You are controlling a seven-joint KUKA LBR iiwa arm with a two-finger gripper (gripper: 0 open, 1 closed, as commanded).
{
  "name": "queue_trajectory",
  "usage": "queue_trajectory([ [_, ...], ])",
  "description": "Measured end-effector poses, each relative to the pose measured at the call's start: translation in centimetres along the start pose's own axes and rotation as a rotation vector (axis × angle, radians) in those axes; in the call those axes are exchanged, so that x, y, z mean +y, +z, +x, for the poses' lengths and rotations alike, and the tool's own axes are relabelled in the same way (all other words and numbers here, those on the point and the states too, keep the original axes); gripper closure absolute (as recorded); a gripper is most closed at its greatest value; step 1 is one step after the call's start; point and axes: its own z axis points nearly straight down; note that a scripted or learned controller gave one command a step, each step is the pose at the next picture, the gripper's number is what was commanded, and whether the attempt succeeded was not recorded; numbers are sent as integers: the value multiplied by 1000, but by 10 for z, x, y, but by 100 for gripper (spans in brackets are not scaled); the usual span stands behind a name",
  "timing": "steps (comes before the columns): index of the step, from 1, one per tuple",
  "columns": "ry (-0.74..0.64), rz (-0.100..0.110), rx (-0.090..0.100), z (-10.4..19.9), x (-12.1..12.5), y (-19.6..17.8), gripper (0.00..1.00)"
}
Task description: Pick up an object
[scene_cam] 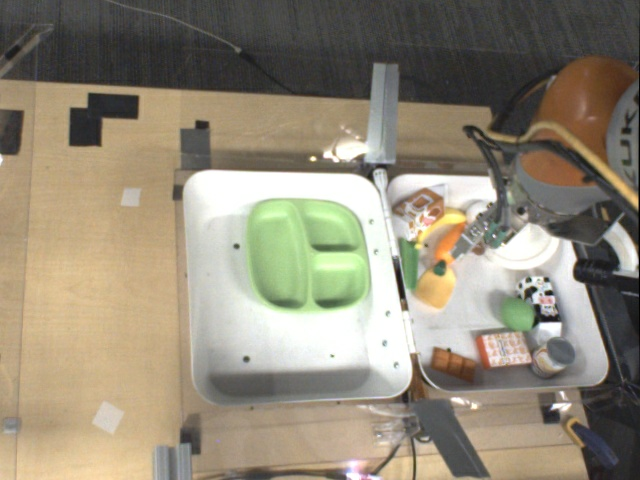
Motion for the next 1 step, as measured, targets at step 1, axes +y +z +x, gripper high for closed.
queue_trajectory([
  [1, 147, -3, 2, 81, 124, -7, 100],
])
